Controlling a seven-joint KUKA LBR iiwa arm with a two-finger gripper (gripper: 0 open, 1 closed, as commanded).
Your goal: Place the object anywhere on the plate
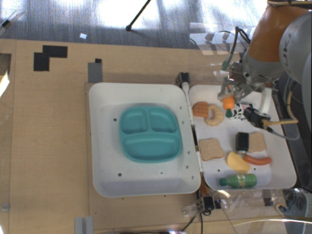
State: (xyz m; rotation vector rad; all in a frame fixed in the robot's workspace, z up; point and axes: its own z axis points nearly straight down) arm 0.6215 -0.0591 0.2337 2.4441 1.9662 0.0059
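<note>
Arm bent over right bin [287, 179], claw [228, 99] gripping orange object [228, 103] (lifted, seemingly), plate [149, 133] apart.

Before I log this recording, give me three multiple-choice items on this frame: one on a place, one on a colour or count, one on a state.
1. Where is the plate?
A. In the left bin
B. In the right bin
C. On the bare bench

2. What colour is the bottle at the near edge of the right bin?
A. Red
B. Green
C. Blue

3. How does the plate stand with regard to the task?
A. A slice of bread lies on it
B. It is flipped over
C. Nothing lies on it yet

Key: 1 A, the teal plate sits in the middle of the left bin. 2 B, the bottle lying on its side is green. 3 C, its three compartments are bare, and the food items lie in the right bin.
</note>
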